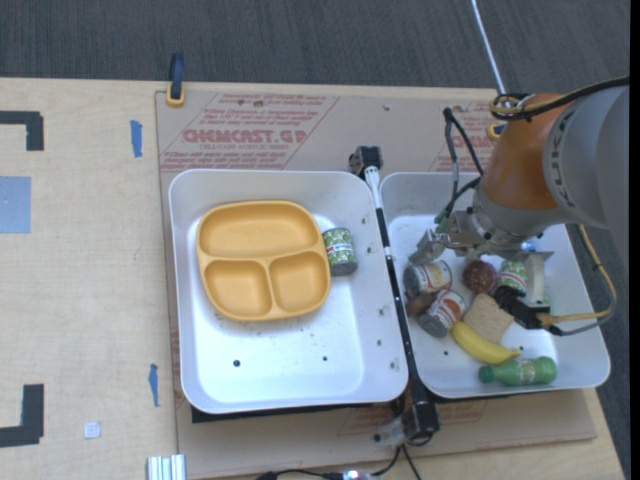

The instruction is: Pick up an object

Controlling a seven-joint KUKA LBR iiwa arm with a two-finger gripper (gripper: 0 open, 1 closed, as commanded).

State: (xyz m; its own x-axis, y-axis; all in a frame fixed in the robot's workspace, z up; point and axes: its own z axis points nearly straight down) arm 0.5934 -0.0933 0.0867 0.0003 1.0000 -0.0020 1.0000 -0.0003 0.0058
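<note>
My gripper [440,246] hangs low over the right bin [585,353], at its left-middle part. It sits just above a small tin can [428,277], and I cannot tell whether it touches the can. A second can [441,314] lies below that one. Close by are a brown ball [480,273], a slice of toast [488,317], a banana [482,345], a green bottle [518,371] and a green-labelled can [512,276]. I see nothing lifted off the bin floor.
The left bin [290,368] holds a yellow divided plate [263,258] and a small green-labelled can [340,251] beside the plate's right edge. The wall between the bins [392,268] runs right next to the gripper. Cables trail along the arm to the right.
</note>
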